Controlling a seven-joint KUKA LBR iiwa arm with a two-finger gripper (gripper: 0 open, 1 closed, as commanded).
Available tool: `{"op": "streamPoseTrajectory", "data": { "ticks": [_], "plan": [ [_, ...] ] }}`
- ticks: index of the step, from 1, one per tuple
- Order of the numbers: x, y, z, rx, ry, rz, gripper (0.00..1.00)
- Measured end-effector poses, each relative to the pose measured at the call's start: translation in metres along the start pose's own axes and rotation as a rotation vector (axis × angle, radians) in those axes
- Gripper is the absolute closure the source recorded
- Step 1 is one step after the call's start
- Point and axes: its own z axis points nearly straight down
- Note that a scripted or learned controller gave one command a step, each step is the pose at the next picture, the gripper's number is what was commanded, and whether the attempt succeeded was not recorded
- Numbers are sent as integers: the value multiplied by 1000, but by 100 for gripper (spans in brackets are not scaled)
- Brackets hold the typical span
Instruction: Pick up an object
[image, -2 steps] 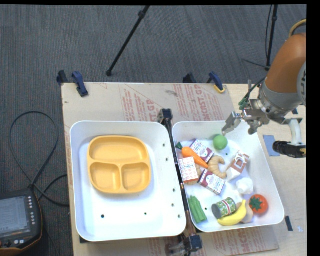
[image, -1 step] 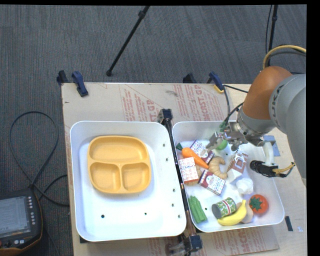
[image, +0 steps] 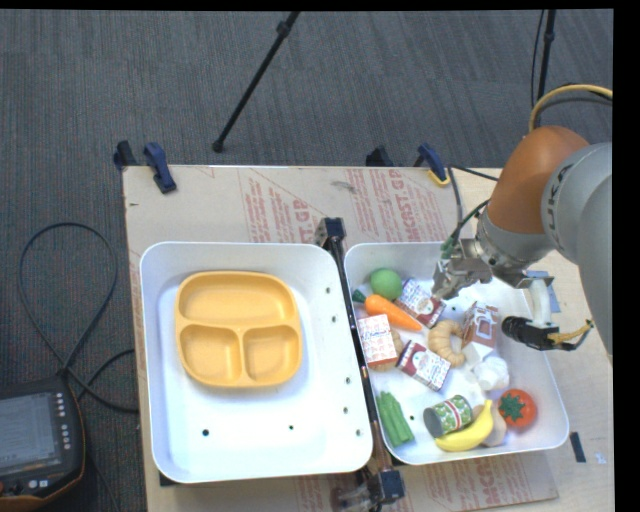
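We see gripper (image: 452, 278) low over right bin (image: 556, 412), grip state unclear. Carton (image: 417, 299) just left, croissant (image: 448, 343) below. We judge nothing lifted yet.

Tool (image: 447, 283) fingertips indistinct; arm (image: 570, 200) cut off at right edge.

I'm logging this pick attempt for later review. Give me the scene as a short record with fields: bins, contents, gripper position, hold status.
left bin: holds a yellow divided tray
right bin: toy foods, among them a carrot, green ball, croissant, banana, tomato, tin can, green pepper and small cartons
gripper: over the upper part of the right bin, above the cartons
hold status: nothing seen between the fingers; finger state unclear
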Motion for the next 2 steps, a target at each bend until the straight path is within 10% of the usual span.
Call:
{"op": "streamPoseTrajectory", "data": {
  "ticks": [1,2],
  "plan": [
    [79,1,-82,3,-2,-2,100],
    [78,0,-81,7,-3,0,0]
  ]
}}
